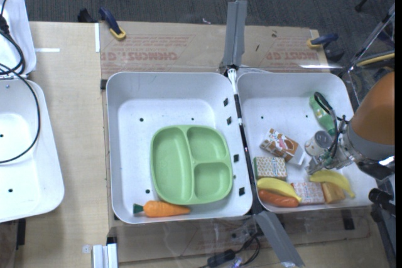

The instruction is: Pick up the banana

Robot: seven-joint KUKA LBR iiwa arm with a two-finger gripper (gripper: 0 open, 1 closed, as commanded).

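**Two bananas, and I am over the right one**

Two bins sit side by side on the counter [63, 41], and I will go through them from the left. The left bin [119, 135] holds a green plate [191, 163] with three compartments, lying flat, and a carrot [164, 209] along the near wall just in front of it.

The right bin [251, 97] is the crowded one. Against its near-left corner lies a banana [279, 187], resting on top of a red-orange piece [278, 199] that I take for a pepper or sausage. Just behind them is a small box [270, 167], and behind that a snack packet [280, 145]. A pink-patterned packet [308, 192] lies to the right of the first banana. Further right is a second banana [331, 178], touching a brown piece [333, 192] in front of it. A green bottle [323, 111] lies toward the far right wall.

My hand [323, 160] hangs low over the second banana, its tip just at that banana's left end. I cannot tell how the hand stands, apart or together; the wrist blocks that. Nothing shows as held.

I judge this to be the approach, just short of the grasp. The next move calls for settling straight down across the banana's narrow width, clear of the brown piece and the pink packet crowding it, then closing and lifting gently.
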